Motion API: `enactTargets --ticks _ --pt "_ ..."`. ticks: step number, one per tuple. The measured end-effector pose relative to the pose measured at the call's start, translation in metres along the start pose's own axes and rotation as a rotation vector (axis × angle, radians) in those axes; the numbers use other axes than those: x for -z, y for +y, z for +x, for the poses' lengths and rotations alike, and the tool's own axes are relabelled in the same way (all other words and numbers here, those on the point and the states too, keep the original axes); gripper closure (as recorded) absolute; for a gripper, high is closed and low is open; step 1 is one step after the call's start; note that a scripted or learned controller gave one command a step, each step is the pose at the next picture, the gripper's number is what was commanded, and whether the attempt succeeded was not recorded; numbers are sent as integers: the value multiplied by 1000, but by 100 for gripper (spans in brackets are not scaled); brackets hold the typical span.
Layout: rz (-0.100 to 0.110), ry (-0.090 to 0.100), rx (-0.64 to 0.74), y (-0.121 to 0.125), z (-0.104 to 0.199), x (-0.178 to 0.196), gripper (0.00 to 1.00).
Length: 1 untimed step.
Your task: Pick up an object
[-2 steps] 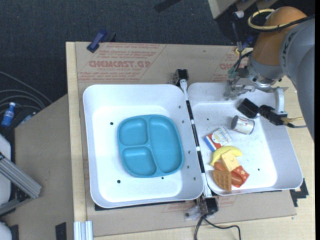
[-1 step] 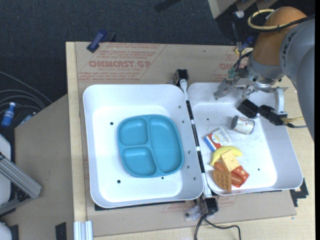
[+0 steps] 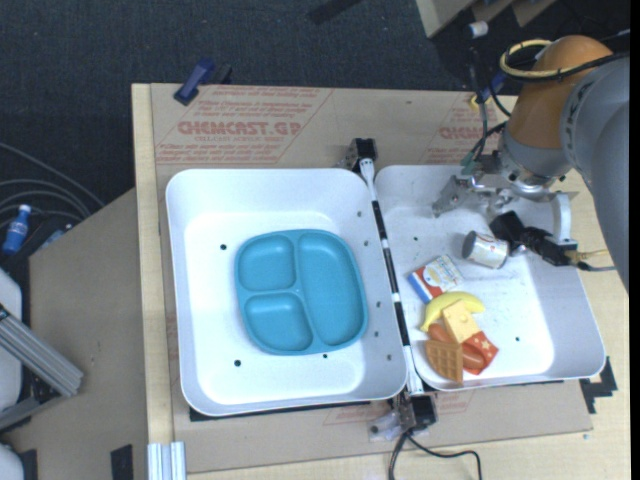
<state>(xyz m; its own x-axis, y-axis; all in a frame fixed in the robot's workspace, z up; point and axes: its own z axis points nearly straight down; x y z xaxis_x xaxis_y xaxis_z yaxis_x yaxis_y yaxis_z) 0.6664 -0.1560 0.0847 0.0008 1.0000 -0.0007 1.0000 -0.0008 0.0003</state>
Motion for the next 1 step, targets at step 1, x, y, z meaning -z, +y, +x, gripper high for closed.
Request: enactTargets --ticks 1 --pt "-3 -1 1 1 0 11 100"
